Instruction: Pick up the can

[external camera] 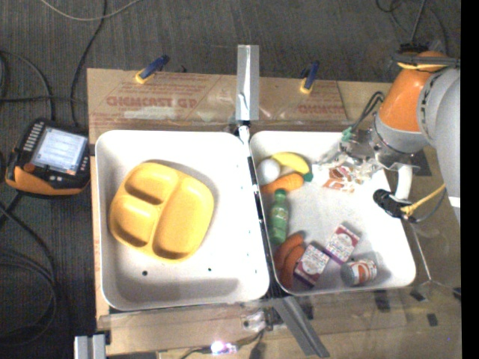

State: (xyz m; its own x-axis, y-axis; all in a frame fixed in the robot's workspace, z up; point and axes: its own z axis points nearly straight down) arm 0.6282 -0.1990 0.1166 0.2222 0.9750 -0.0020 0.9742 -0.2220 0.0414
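The can point(359, 271) is small and silver with a red label. It lies on its side in the front right corner of the right bin point(397, 230). My gripper point(350, 152) hangs over the back right part of that bin, well behind the can and apart from it. The grey arm with its orange band point(404, 103) comes in from the right. Just below the gripper lies a red and white packet point(340, 176). Nothing shows in the gripper's grasp.
Beside the can stand two small cartons point(313, 264) point(340, 244) and an orange-red piece point(288, 249). A green bottle point(278, 215), carrot point(283, 183), banana point(292, 161) and white ball point(269, 170) line the bin's left side. A yellow divided plate point(161, 209) lies in the left bin.
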